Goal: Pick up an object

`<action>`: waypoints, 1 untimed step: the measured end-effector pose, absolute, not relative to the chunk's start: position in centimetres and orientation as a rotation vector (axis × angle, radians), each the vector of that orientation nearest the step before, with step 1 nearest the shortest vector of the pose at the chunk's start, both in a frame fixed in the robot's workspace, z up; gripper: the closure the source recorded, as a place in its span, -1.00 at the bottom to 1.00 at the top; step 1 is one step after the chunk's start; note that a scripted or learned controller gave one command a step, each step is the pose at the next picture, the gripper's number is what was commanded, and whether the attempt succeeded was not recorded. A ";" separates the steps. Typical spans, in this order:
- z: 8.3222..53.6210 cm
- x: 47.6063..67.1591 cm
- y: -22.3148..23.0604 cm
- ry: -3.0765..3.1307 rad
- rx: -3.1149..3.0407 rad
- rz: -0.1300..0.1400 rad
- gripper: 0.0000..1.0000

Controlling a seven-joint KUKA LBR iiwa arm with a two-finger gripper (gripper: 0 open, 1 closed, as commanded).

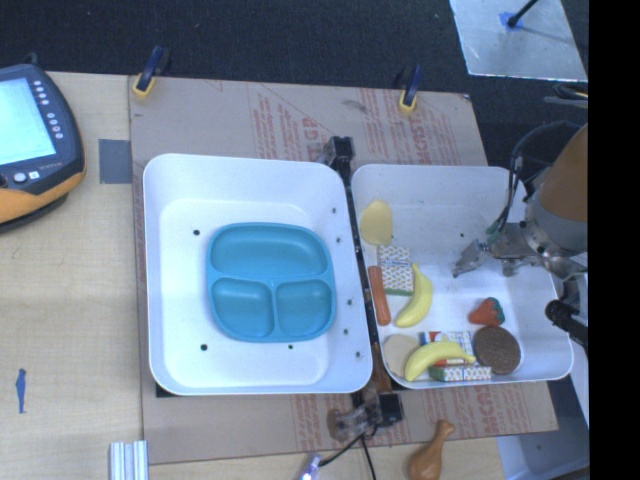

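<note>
Pincer sits over the right shallow white plastic bin, upper right area, metal fingers pointing left from the grey arm with orange band at the view's right edge; can't tell if it's released or clenched, and nothing visible between the fingers. Nearest item below it: small red-orange strawberry-like toy with green top, near but apart from the pincer. Just below right of that, a round dark brown cookie-like disc near the bin's lower right corner. Left of the pincer across bare bin floor: a pale yellow rounded chip-like piece by the bin's left wall, under it a small white printed carton, with a yellow plastic banana curving beside it and an orange carrot-like stick along the left wall. Lower part of bin: second yellow banana with green tip lying over a tan round flat piece, a small printed box right under it. Left white bin touches the right one side by side and holds a blue three-compartment plastic plate at centre. Both bins rest on a brown cardboard sheet clipped to the wooden table. Orange-and-grey teach pendant with lit screen at the table's far left. Tan wooden drumstick-shaped toy lies on the cardboard below the right bin.
</note>
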State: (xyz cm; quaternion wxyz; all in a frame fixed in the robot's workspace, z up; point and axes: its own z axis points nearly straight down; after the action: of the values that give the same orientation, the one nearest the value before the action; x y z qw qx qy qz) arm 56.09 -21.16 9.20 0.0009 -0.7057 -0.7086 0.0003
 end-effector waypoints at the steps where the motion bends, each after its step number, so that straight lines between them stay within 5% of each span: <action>1: 9.1 47.7 -21.2 -2.225 -2.213 0.005 -1.00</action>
State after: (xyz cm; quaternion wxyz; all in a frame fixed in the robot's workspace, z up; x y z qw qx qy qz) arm 47.74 -21.22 9.14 0.0018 -0.7052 -0.7090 0.0015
